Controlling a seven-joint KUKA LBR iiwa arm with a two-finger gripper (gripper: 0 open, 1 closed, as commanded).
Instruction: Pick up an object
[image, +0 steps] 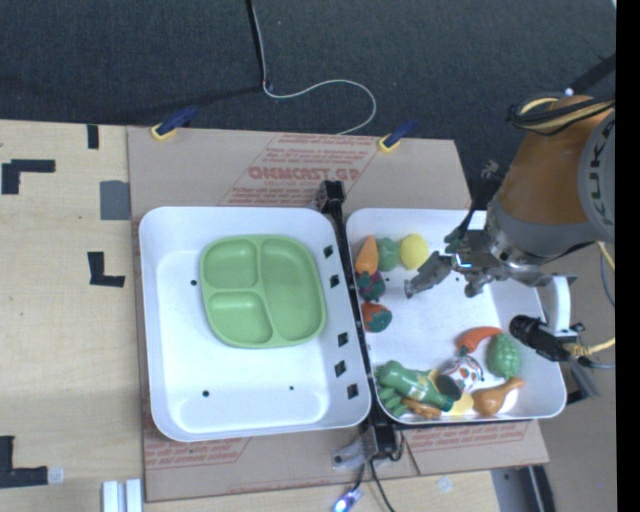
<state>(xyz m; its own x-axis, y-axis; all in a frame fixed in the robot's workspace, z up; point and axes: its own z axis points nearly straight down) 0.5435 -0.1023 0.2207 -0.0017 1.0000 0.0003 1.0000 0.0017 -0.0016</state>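
Gripper (450, 280) is hanging over the right bin (420, 320), fingers spread apart with nothing between them, one finger (425, 277) pointing down-left and the other (478, 282) sitting off to its right. It's hovering above a bare patch of the bin floor, so nothing is getting pinched. Just up and left of it a yellow lemon-looking toy (413, 250) is sitting beside an orange carrot (366, 254), with something green (386, 254) wedged between them. Lower along the bin's left wall there's a reddish strawberry-ish piece (377, 316), though honestly it's too blurry to be sure. Toward the bottom right a whole pile is crowding together: a green leafy vegetable (503, 354), an orange-red pepper shape (478, 338), a green toy (400, 380), and some orange bits (492, 398). Over in the left bin (170, 300) a green divided plate (264, 290) is lying flat.
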